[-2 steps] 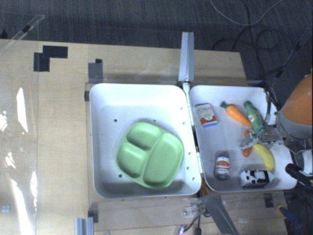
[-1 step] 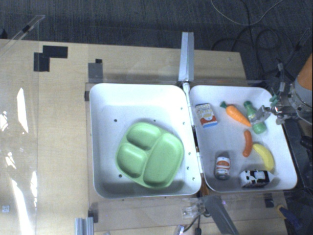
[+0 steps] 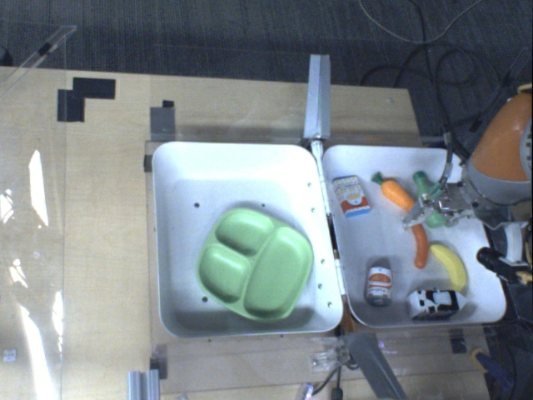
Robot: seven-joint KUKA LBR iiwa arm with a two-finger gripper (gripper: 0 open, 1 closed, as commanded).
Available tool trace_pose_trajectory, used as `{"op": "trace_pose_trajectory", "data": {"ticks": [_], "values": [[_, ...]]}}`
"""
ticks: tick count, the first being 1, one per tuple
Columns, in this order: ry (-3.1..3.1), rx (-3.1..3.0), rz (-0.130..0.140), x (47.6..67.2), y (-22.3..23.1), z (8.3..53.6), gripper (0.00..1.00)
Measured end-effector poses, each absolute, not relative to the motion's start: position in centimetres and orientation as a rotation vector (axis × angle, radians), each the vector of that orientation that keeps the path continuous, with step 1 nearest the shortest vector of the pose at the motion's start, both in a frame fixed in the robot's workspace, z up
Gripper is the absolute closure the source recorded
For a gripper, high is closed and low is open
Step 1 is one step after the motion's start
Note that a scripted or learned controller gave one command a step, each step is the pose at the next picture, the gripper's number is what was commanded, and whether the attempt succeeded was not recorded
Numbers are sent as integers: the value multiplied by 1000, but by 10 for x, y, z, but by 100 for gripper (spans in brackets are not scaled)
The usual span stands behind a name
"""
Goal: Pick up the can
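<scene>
While the pincer (image 3: 426, 213) hangs unclear, open or clenched, the small can (image 3: 379, 284) stands upright, red-labelled, silver-topped.

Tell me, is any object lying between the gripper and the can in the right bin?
Yes. The gripper is near the far right of the right white bin. The small red-labelled can stands upright near the front edge. A red sausage lies roughly between them, with the yellow banana beside the path.

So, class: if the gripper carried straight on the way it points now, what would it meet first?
Likely the green toy right under the gripper, then the bin floor; depth is unclear. The can sits off that line.
</scene>
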State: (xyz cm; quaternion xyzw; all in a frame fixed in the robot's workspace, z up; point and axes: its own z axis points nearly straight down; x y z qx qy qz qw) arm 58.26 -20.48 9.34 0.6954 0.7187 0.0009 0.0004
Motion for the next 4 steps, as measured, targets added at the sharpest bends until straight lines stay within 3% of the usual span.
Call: {"op": "trace_pose_trajectory", "data": {"ticks": [1, 2, 3, 4], "values": [[2278, 2152, 9, 507, -188, 88, 0], [2275, 2159, 2, 489, -207, 210, 0], [2180, 2263, 0, 538, -205, 161, 0], [2225, 2218, 2, 505, -203, 92, 0]]}}
